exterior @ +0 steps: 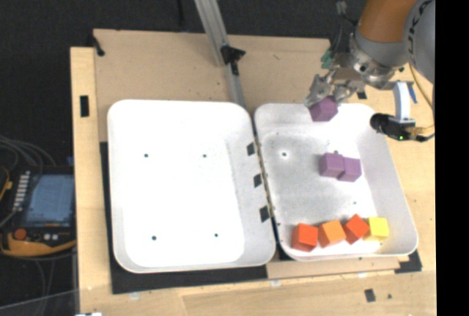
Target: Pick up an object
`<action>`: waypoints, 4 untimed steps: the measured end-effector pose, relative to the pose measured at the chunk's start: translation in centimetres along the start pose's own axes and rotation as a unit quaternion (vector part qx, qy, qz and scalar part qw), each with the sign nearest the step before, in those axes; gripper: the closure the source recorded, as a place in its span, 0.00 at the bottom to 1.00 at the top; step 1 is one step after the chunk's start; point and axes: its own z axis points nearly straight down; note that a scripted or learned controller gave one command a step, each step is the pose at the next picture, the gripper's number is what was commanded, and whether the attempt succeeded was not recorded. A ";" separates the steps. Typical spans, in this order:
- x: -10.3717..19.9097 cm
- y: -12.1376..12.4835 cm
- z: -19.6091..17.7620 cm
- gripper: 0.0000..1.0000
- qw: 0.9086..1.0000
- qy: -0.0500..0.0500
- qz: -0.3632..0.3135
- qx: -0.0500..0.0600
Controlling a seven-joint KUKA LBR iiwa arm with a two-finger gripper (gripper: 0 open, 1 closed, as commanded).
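Observation:
My gripper hangs over the back edge of the right bin, shut on a purple block that sits between its fingers, lifted above the bin floor. Two more purple blocks lie touching each other in the middle of that bin. Along its front edge runs a row of blocks: a red-orange one, an orange one, a red one and a yellow one.
The left bin lies beside the right one, with clips along the seam between them. A slanted metal pole rises behind the bins. A pendant with a screen sits left of the bench.

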 end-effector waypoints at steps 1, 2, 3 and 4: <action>5.4 -0.8 1.1 1.00 1.000 0.000 0.000 0.001; 9.4 -2.2 0.8 1.00 1.000 0.000 0.000 0.001; 15.4 -3.7 1.1 1.00 1.000 0.000 -0.001 0.001; 21.0 -4.3 1.8 1.00 1.000 0.000 0.000 0.002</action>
